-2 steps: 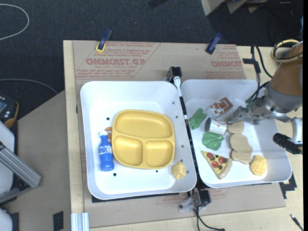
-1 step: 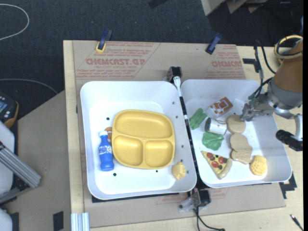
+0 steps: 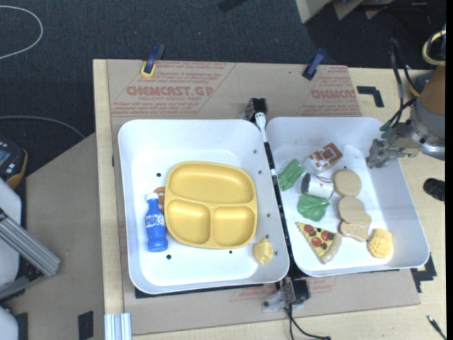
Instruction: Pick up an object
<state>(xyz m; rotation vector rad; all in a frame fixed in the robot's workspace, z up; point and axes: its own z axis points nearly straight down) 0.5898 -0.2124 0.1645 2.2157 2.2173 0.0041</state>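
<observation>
Hovering over the right bin's (image 3: 414,222) far edge, the gripper (image 3: 382,152) sits beyond the cookies (image 3: 347,183).

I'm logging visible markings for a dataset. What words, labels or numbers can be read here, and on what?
"CHEMCAST G.P": red print, repeated, on the brown board under the bins; the smaller lines beneath it are too blurred to read.
Blue bottle: white label, too small to read.
Small can: label unreadable.
</observation>
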